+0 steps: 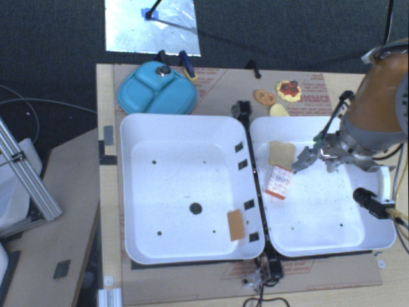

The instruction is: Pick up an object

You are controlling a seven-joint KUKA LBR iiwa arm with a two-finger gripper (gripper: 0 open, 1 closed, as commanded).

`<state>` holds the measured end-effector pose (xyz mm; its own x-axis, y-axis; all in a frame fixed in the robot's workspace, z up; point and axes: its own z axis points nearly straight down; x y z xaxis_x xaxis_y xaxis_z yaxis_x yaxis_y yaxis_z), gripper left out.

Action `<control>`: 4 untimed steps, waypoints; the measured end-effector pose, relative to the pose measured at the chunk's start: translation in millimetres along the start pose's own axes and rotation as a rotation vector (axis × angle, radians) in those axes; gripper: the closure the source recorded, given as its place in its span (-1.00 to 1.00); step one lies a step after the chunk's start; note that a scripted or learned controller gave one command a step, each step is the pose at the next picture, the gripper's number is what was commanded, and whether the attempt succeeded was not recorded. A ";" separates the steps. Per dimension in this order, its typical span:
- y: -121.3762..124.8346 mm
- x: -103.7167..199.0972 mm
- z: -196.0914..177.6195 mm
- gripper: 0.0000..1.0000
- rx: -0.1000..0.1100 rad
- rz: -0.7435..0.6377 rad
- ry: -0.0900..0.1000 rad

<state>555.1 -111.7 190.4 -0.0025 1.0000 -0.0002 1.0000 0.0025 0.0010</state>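
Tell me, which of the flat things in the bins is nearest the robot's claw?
The tan square block in the right bin, just left of the gripper; the red-and-white packet lies lower.

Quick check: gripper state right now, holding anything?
Gripper: over the right bin, beside the tan block; grip state cannot be told.

The left bin (185,190) has broad open floor; a dark round spot (195,208) sits near its middle and a tan block (236,224) lies by its right wall. The right bin (319,229) is open across its lower half, while a beige square (282,153) and a red-and-white packet (278,182) crowd its upper left. The arm (383,101) covers that bin's upper right corner. A black divider (254,178) with clips runs between the bins. Behind them on the bench (217,82), a blue tray (157,90) and small toy foods (279,96) take up the strip.
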 end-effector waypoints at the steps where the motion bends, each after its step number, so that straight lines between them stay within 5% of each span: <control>1: 45.8 -75.3 70.7 -1.00 -0.008 0.003 -0.003; 2: -68.0 -95.8 102.7 -1.00 -0.013 0.005 -0.003; 3: -63.5 -96.9 90.1 1.00 -0.016 0.001 -0.007; 4: -64.4 -96.2 101.1 1.00 -0.014 0.002 -0.007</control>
<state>491.1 -208.1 89.3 -0.0007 1.0000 -0.0069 0.9999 0.0008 0.0153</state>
